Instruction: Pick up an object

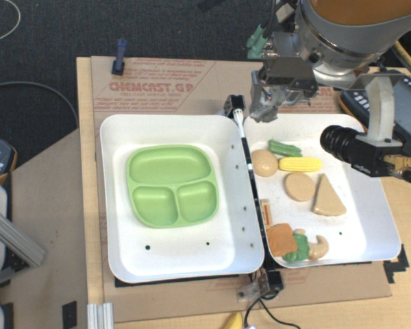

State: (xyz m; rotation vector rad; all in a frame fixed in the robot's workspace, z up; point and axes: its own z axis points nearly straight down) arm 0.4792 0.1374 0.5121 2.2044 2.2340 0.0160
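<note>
Several toy foods lie in the right bin (pixel 370 225): a green bean pod (pixel 284 148), a yellow corn cob (pixel 300 164), a round tan bun (pixel 264 162), a tan disc (pixel 299 187), a beige wedge (pixel 327 197), an orange-brown toast slice (pixel 281 238), a green broccoli piece (pixel 299 249) and a curved beige piece (pixel 319 247). My gripper (pixel 265 110) hangs above the far left corner of the right bin, beyond the bean pod. It is open with nothing between its fingers.
The left bin (pixel 116 211) holds a green divided plate (pixel 171 184). A black clip (pixel 233 105) sits at the far end of the divider between the bins. A black camera-like unit (pixel 349 148) overhangs the right bin's far right side.
</note>
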